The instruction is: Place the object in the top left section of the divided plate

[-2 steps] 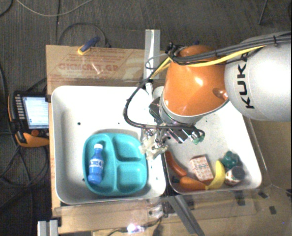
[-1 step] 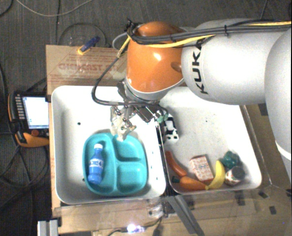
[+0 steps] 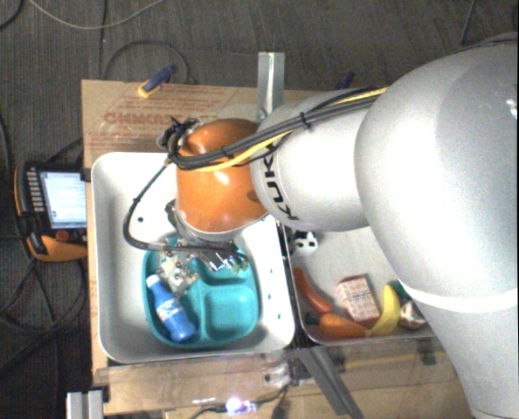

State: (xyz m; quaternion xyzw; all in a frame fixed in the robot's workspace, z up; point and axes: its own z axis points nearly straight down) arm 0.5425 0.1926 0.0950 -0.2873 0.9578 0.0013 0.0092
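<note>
A teal divided plate point(image 3: 229, 308) sits in the left white bin point(image 3: 111, 260), towards its front. A blue bottle with a pale cap point(image 3: 172, 311) lies in the plate's left section, slanting from upper left to lower right. My gripper point(image 3: 183, 269) hangs below the orange wrist band, over the plate's far left part and just above the bottle's capped end. The wrist hides the plate's far edge and much of the gripper.
The right bin point(image 3: 364, 334) holds a banana point(image 3: 386, 308), an orange carrot-like piece point(image 3: 340, 325), a long red piece point(image 3: 310, 292), a red and white box point(image 3: 357, 297) and a small black and white ball point(image 3: 306, 242). The large grey arm covers most of that bin.
</note>
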